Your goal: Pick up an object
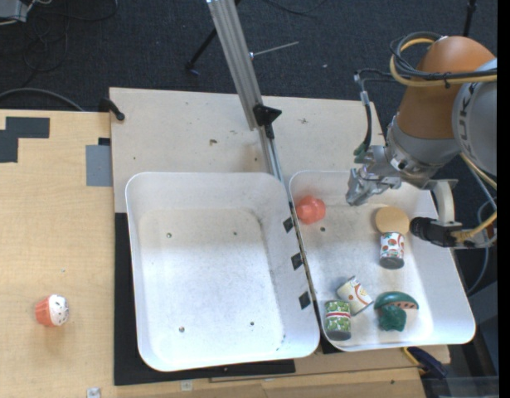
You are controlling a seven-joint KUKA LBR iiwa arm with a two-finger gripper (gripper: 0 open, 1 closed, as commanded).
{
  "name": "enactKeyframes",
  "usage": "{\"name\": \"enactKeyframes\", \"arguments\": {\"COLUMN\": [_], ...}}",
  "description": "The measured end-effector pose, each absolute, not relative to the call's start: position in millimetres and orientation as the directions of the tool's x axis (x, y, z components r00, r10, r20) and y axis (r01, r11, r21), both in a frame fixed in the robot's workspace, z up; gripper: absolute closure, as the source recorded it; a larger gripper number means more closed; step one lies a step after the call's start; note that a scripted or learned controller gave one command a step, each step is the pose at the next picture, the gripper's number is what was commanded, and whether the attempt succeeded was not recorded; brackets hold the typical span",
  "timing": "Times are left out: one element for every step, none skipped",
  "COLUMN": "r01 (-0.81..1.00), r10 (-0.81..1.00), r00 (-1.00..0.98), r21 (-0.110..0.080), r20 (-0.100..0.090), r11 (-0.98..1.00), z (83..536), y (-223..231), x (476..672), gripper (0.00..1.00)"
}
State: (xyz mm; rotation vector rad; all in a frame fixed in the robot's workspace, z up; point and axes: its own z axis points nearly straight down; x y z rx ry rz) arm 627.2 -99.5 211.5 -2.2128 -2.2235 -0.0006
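Nearest the camera, along the front of the right white bin (454, 326): one small green-banded can (338, 319), upright, just beside the divider; one small white cup with orange marking (355, 293), tipped on its side, touching or nearly touching the can; one green and red watermelon-slice toy (394, 309), just right of the cup.

Middle of the same bin: one small can with a red and white label (391, 249), upright; one tan round disc-shaped item (391, 220), directly behind it and touching or nearly so.

Back left corner of the same bin: one soft orange-pink ball (310, 210), against the divider, well apart from the other items.

Left white bin (155, 197): shallow, rounded corners, speckled floor.

Wooden bench surface, far left: one small red and white figure (52, 311), well apart from both bins.

Arm: grey with orange band, reaching in from the right. Metal two-finger gripper (359, 193) hangs over the back of the right bin, between the ball and the tan disc, touching neither. Whether its fingers are apart or together cannot be told. Nothing is seen between them.
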Motion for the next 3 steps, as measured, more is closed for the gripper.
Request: {"name": "enactKeyframes", "arguments": {"r01": [1.000, 1.000, 1.000], "r10": [1.000, 1.000, 1.000], "r00": [-0.004, -0.004, -0.004], "r21": [-0.001, -0.004, 0.000], "r20": [0.002, 0.002, 0.002], "r11": [0.004, 0.004, 0.004], "z": [213, 207, 217], "y": [-53, -2, 51], "x": [637.5, 640.5, 650.2], "gripper": [1.00, 1.00, 1.00]}}
